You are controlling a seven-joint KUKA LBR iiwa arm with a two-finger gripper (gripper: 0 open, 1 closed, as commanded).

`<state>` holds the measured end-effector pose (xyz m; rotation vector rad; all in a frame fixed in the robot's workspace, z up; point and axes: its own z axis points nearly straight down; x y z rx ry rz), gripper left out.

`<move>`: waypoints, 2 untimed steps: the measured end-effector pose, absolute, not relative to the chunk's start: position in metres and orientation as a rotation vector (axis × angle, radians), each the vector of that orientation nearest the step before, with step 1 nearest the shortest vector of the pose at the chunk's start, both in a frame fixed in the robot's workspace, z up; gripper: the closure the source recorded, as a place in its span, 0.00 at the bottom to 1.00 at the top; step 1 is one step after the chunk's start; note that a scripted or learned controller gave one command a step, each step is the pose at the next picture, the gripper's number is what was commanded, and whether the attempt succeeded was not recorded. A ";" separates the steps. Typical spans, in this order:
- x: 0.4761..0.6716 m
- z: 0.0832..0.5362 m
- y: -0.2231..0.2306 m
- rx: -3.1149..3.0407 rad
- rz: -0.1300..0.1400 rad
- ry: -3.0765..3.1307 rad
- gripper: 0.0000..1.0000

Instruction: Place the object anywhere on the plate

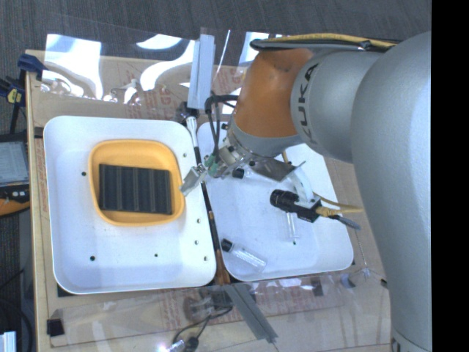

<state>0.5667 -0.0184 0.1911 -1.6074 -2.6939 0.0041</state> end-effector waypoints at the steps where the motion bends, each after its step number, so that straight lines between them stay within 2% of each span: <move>1: 0.623 0.216 -0.059 -1.547 0.001 -2.735 0.00; 2: 0.642 0.191 -0.064 -1.576 0.002 -2.718 0.00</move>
